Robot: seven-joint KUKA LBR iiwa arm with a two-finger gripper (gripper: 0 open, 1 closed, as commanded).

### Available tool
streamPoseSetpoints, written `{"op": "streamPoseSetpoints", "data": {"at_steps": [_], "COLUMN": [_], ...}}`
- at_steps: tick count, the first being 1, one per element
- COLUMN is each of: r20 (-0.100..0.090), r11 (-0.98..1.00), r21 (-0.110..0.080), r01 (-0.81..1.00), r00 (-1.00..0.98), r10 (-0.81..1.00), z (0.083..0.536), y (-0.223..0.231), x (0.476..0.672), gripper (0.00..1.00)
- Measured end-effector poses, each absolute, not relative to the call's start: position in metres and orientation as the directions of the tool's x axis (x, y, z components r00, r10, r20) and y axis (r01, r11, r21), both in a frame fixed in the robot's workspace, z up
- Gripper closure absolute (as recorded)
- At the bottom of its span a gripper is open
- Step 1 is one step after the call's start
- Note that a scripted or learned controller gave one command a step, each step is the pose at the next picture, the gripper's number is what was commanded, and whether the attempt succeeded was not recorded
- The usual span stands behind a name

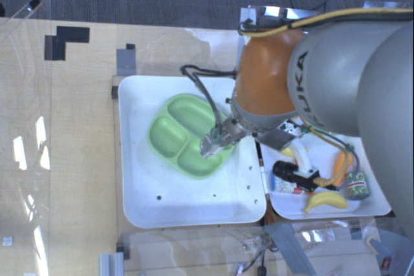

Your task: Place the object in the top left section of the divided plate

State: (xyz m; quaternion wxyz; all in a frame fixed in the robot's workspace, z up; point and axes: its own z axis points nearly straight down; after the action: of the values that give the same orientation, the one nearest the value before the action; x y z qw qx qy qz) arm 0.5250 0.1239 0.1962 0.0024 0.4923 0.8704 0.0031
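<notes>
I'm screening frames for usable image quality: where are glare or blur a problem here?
Camera view: bright glare streaks on the clear panel at left; gripper looks soft and smeared over the green divided plate; right bin items stay legible.

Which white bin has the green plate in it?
The left bin holds the green divided plate, with the gripper over the plate's right edge. The right bin holds a banana and other small things instead.
</notes>
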Motion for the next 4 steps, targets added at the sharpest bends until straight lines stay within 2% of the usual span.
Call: {"op": "streamPoseSetpoints", "data": {"at_steps": [1,2,3,4], "r20": [-0.001,-0.006,-0.003,-0.004], "r11": [0.515,0.624,0.626,0.643], "r21": [0.008,0.016,0.013,0.006], "r01": [0.857,0.781,0.78,0.766], "r00": [-0.515,-0.624,-0.626,-0.643], "r10": [0.857,0.781,0.78,0.766], "z": [0.196,0.108,0.115,0.292], "y": [0.124,0.139,0.139,0.108], "x": [0.525,0.491,0.491,0.533], "gripper": [0.0,0.0,1.0,1.0]}}
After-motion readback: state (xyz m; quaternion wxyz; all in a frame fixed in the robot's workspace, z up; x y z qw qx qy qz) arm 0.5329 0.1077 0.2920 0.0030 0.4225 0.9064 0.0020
